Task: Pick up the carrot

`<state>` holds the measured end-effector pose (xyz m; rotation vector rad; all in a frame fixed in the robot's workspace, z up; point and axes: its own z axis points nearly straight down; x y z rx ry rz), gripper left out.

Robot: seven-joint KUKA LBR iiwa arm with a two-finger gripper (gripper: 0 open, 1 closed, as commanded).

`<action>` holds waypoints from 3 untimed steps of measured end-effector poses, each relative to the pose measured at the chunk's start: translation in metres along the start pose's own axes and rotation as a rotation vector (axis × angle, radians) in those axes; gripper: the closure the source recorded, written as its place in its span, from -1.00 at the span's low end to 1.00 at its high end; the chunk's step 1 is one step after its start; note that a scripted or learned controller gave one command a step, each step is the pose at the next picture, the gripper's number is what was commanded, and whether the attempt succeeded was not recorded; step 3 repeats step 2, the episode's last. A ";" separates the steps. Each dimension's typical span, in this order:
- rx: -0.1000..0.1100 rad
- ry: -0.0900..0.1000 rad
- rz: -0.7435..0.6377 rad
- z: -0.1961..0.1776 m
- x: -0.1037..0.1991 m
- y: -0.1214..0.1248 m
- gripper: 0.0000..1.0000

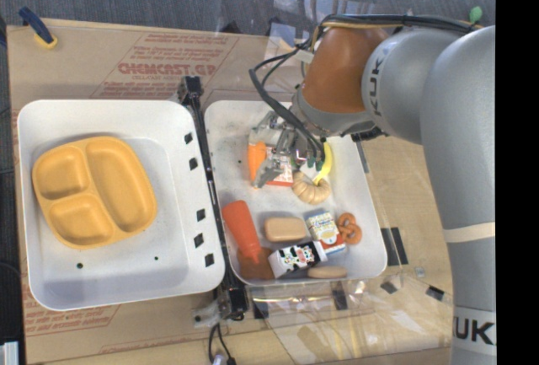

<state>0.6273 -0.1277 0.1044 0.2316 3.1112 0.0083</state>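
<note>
The carrot (255, 159) is a short orange piece lying in the upper middle of the right bin (227, 127). My gripper (272, 163) hangs low over that bin, right beside the carrot on its right and touching or nearly touching it. The grey wrist with its orange band (337, 68) and a loop of cables sits above and hides the gripper's upper part. I cannot tell whether the carrot is between the jaws.
Close by in the right bin lie a croissant (310, 186), a yellow banana (326, 164), a red bottle (241, 230), a beige bun (286, 228), a pretzel (349, 228) and a milk carton (296, 256). The left bin (50, 279) holds a yellow divided plate (93, 189).
</note>
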 end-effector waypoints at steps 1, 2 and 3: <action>0.004 0.012 -0.008 -0.002 0.004 0.001 1.00; 0.010 0.014 0.358 -0.064 0.001 0.035 1.00; 0.010 0.014 0.358 -0.064 0.001 0.035 1.00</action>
